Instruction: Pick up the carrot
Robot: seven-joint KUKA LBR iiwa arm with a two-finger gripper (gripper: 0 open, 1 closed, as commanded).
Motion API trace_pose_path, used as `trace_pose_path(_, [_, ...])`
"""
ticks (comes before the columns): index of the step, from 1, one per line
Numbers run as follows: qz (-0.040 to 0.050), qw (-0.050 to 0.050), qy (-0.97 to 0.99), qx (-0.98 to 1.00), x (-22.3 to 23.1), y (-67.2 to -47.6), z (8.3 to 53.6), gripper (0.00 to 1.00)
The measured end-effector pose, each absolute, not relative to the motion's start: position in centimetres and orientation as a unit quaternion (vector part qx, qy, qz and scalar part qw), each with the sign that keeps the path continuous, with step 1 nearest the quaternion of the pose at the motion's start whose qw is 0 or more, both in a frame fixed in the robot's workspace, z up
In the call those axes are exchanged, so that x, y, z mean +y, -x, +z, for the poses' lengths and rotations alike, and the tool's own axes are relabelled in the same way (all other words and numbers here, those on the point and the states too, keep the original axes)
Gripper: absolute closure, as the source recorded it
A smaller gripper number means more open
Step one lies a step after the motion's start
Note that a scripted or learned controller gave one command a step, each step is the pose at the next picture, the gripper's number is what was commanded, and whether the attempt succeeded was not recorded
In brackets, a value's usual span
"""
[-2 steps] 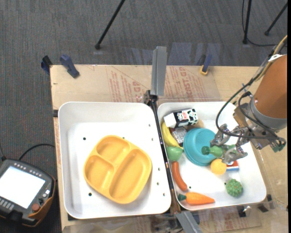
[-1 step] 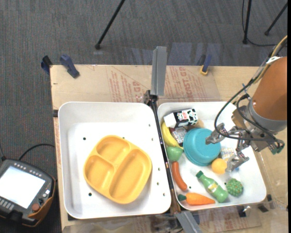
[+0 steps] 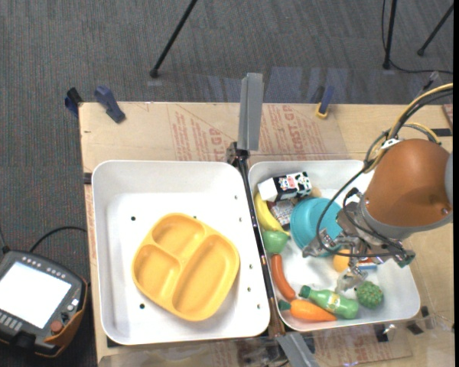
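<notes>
carrot [image 3: 312,310] at right bin's [image 3: 408,300] front edge; gripper [image 3: 357,270] above, grip unclear

We see the carrot [image 3: 312,310] lying along the right bin's [image 3: 410,306] near wall, hemmed by a green bottle [image 3: 330,300] touching it from behind and a hot dog [image 3: 281,277] just beside its left end, so the open way in is from straight above. The gripper [image 3: 357,270] hangs over the bin's middle, near the bottle and broccoli [image 3: 370,294], with a teal bowl [image 3: 315,219], banana [image 3: 266,212] and milk carton [image 3: 285,185] crowding the far half. The left bin [image 3: 113,205] has open floor all round its yellow plate [image 3: 186,265].
</notes>
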State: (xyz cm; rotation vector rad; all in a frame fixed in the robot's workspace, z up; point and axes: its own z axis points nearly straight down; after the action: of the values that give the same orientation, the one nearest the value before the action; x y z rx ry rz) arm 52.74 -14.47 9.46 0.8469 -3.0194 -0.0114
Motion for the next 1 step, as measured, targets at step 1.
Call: trace_pose_path(1, [-0.0029,0.000,-0.271,-0.962,-14.27,-53.00,10.79,1.00])
